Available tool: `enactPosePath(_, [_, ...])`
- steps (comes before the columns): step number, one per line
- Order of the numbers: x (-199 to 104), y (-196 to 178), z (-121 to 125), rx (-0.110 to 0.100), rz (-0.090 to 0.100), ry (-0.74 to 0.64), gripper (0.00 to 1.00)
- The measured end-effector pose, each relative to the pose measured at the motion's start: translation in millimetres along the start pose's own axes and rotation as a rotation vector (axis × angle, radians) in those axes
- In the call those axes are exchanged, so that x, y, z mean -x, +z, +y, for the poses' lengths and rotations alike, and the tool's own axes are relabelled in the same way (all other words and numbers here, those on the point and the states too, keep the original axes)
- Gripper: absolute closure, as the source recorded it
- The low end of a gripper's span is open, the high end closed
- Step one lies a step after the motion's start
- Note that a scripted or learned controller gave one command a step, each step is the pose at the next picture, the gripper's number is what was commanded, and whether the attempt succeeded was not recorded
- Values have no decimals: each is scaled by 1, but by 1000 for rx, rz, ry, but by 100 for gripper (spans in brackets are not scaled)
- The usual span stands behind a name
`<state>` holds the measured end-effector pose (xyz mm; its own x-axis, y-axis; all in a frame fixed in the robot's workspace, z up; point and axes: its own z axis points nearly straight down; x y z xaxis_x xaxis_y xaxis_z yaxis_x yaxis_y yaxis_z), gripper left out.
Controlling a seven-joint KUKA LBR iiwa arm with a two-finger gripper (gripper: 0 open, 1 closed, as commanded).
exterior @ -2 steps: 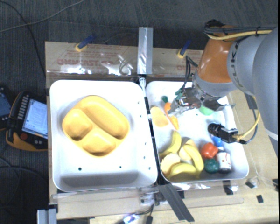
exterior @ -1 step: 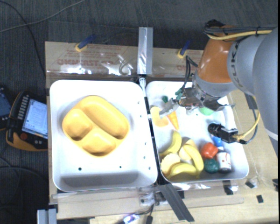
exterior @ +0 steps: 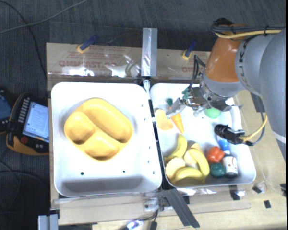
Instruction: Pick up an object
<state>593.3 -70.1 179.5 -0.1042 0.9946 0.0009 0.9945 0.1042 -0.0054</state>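
Observation:
My gripper (exterior: 177,108) hangs over the back left of the right bin (exterior: 247,174), reaching in from the orange-banded wrist (exterior: 223,63). Just below its tip lie an orange cone-shaped piece (exterior: 178,123) and a pale yellow piece (exterior: 163,119). A small teal item (exterior: 169,101) sits beside the tip. A green object (exterior: 212,112) peeks out under the gripper body. Several bananas (exterior: 187,163) fill the bin's front. I see nothing held.
The left bin (exterior: 62,176) holds a large yellow bread-like lump (exterior: 98,127). At the right bin's front right are a red tomato-like ball (exterior: 214,153), a blue item (exterior: 223,143), a dark green item (exterior: 217,172) and a small white can (exterior: 231,166). A black cable plug (exterior: 228,131) hangs nearby.

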Motion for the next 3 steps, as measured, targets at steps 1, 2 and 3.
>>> enactPosePath(1, [-1,-5,0,-4,0,4,100])
enactPosePath(2, [0,-5,0,-5,0,5,0])
enactPosePath(3, [-51,-28,-21,0,1,18,0])
